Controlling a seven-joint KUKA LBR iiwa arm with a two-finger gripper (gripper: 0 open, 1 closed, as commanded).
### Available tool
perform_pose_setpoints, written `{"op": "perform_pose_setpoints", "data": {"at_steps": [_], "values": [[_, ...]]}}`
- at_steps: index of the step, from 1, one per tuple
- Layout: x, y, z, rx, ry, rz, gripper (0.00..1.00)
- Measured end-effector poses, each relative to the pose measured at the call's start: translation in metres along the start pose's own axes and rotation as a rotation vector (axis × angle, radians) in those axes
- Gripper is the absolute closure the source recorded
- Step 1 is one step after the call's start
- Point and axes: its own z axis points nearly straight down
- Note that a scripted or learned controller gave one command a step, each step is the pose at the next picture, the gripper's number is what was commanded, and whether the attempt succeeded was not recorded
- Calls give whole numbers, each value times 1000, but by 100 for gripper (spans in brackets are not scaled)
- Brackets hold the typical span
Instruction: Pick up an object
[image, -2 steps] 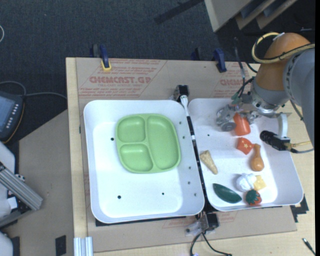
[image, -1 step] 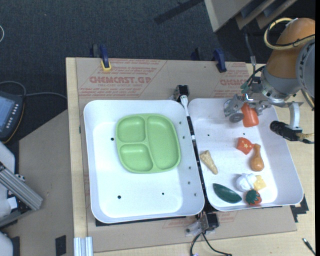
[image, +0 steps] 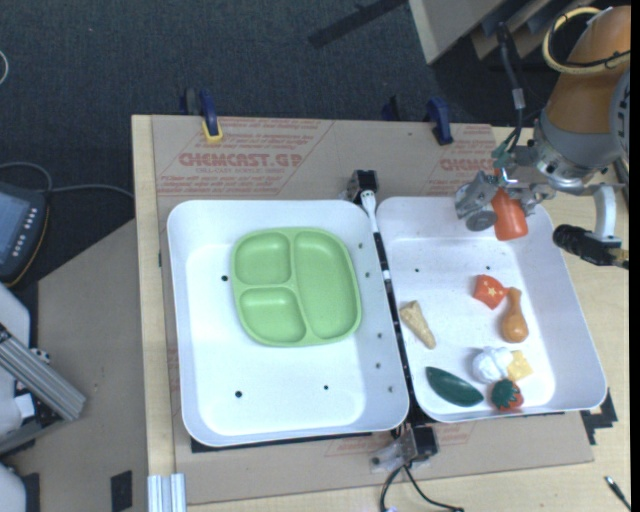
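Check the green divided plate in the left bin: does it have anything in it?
Empty. All three compartments of the green plate show bare green; the food pieces lie in the right bin.

Red lettering reading "CHEMCAST GP" runs across the brown protective paper on the bench board behind the left bin. A second red print behind the right bin is partly hidden and too blurred to read.

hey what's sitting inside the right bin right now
In the right bin: a red piece, an orange pear shape, a tan wedge, a dark green item, a strawberry. The arm covers the far corner.
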Motion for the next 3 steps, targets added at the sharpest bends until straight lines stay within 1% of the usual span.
{"op": "perform_pose_setpoints", "data": {"at_steps": [1, 2, 3], "values": [[0, 1, -33, 0, 0, 0, 100], [37, -48, -36, 11, 4, -1, 100], [62, -96, -24, 12, 4, 1, 100]]}}
